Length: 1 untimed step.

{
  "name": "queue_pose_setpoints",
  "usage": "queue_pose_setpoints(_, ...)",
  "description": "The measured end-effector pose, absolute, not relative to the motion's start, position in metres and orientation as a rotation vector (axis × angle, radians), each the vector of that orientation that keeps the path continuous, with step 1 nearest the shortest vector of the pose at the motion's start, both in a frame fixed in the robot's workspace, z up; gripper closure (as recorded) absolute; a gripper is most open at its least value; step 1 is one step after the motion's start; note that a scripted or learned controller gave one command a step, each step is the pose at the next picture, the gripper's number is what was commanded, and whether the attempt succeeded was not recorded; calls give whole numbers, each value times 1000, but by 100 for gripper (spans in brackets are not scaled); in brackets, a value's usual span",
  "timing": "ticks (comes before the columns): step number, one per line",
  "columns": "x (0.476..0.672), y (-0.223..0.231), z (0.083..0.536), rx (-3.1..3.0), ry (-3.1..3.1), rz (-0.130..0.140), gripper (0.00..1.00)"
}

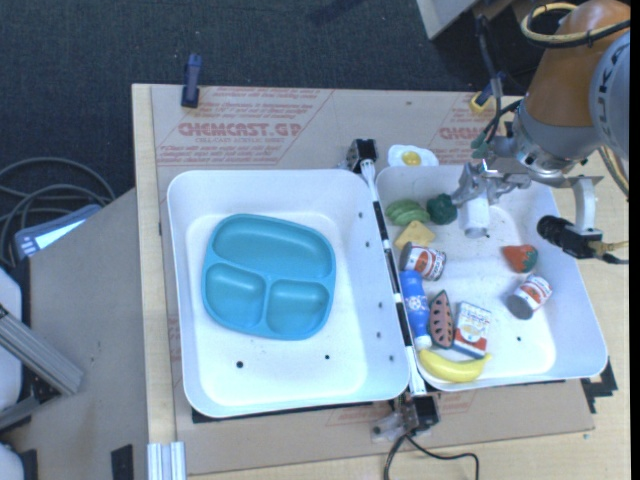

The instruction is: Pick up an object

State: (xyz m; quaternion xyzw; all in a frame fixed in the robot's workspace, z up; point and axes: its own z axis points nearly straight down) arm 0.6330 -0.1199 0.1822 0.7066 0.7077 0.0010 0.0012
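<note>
Overhead, the tool (477, 216) hangs in the right bin (570, 353), near its far wall; whether anything sits between its tips I cannot tell. Just beside it, on the side away from the arm, lies a dark green toy (441, 208), with a lighter green piece (406, 211) beyond. A strawberry (520, 258) lies nearer the camera, apart from the tool.

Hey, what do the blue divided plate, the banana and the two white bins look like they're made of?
Blue divided plate: probably molded plastic, one even matte colour with soft rounded dividers.
Banana: likely a plastic toy, its yellow very uniform and smooth with a slight sheen, though real fruit can't be ruled out.
White bins, left and right: seemingly thin formed plastic, smooth, with rounded corners and rolled rims.
</note>
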Motion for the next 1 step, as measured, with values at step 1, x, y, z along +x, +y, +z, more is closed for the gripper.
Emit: queue_pose_setpoints(1,591,-24,205,2221,2226,0,100)
